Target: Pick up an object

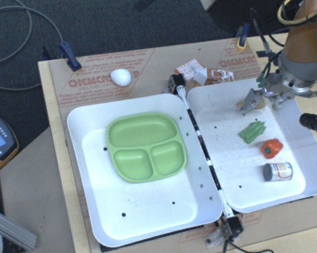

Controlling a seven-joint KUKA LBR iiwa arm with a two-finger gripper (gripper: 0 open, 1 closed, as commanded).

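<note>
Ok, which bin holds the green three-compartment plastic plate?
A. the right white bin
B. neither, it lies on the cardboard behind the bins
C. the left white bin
C: the green three-compartment plastic plate lies in the left white bin, while the right white bin holds the green bean pod, orange pepper and small can.

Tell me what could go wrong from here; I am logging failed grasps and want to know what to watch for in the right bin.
The green bean pod, the orange pepper and the small can lie close together, so closing on one may nudge another. The can lies on its side and could roll away. The gripper hovers above the pod, near the right bin's far wall, so a descent here may miss everything.
</note>
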